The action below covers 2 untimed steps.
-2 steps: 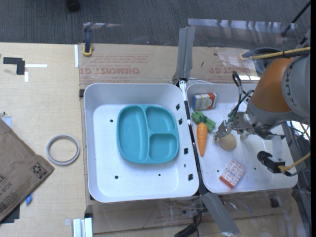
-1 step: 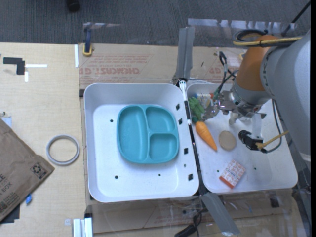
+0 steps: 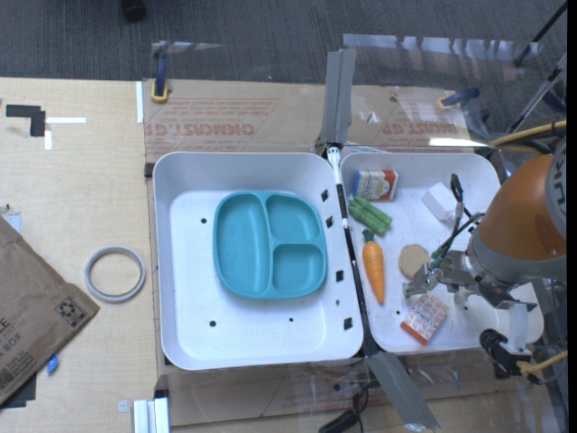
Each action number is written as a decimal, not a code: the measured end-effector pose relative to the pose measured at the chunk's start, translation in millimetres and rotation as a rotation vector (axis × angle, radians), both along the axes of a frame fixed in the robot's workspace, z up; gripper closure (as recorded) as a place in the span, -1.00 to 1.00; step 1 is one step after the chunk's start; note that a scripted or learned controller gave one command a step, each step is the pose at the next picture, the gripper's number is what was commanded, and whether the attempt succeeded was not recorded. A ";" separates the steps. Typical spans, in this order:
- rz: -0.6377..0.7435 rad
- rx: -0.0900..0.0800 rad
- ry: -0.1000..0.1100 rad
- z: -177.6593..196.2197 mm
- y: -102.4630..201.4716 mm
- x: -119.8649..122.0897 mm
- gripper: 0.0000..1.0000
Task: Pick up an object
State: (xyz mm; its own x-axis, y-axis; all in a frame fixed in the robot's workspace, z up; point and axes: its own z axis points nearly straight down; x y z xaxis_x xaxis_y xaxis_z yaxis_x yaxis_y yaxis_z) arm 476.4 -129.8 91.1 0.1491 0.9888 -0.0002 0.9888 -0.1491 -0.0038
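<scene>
Orange carrot [image 3: 374, 271] & other items lie loose in right bin [image 3: 482, 165]; we hover gripper [image 3: 424, 283] low w/ fingers apart, empty. Pick not yet done.

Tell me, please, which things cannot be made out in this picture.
- Claw in the camera view: too small and blurred to tell open from shut.
- Right bin: its right part is hidden by the arm.
- Small box and packet: print too small to read.
</scene>
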 end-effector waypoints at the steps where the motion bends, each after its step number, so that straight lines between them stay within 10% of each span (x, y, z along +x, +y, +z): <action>1: -0.431 -0.003 0.000 -0.3 4.8 55.6 -1.00; 2: -0.194 -0.003 -0.002 100.2 10.8 97.5 -1.00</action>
